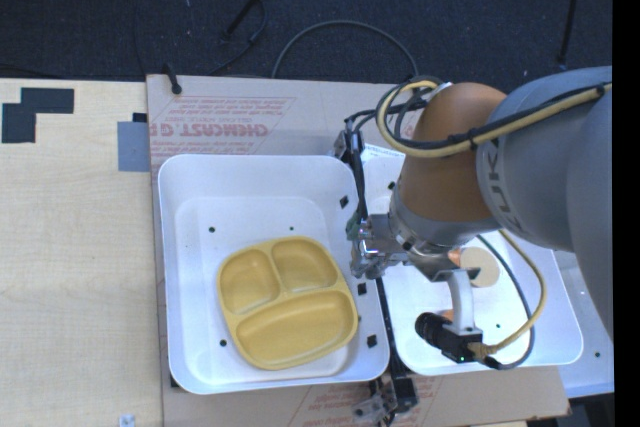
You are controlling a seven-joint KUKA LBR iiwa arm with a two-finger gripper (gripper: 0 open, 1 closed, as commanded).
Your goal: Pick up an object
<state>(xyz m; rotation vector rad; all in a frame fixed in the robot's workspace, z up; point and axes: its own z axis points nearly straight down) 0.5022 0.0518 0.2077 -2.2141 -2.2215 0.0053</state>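
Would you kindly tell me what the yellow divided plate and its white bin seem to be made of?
Yellow divided plate: probably moulded plastic, satin; even colour, rounded compartment ridges. White bin: likely plastic too, smooth, faintly glossy; thin walls, rounded corners.

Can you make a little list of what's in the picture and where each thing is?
left bin: holds the yellow plate
yellow plate: lying flat, three sections, nothing in them
right bin: under the arm
arm: grey and orange, reaching in from the right
pale round thing: in the right bin, partly hidden by the arm
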